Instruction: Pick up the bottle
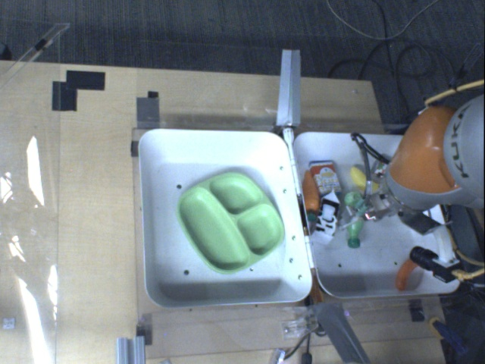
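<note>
The bottle [352, 220] is small and clear with green ends. It lies in the middle of the right bin [364, 275], its length running roughly toward the front. My gripper [370, 202] hangs low over the bin, just right of the bottle's upper end and very close to it. The grey wrist and orange band [424, 161] come in from the right. I cannot make out whether anything sits in the gripper.
In the left bin [163, 279] lies a green divided plate [231, 220]. The right bin also holds an orange packet [323, 177], an orange stick [311, 193], a black-and-white item [327, 214], a yellow piece [358, 177] and an orange object [405, 274] at the front right.
</note>
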